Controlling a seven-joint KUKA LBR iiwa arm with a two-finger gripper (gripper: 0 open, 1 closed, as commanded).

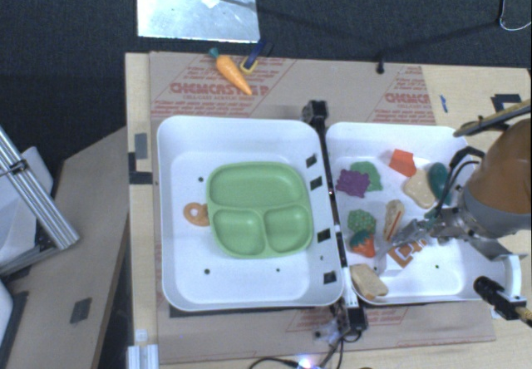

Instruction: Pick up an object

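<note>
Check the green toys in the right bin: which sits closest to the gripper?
The broccoli, just left of the gripper. The green leaf lies farther up, behind the purple toy.

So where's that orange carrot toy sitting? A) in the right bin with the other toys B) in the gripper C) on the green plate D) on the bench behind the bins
D: the carrot lies on the brown bench beyond the far rim of the left bin, outside both bins and away from the green plate.
</note>
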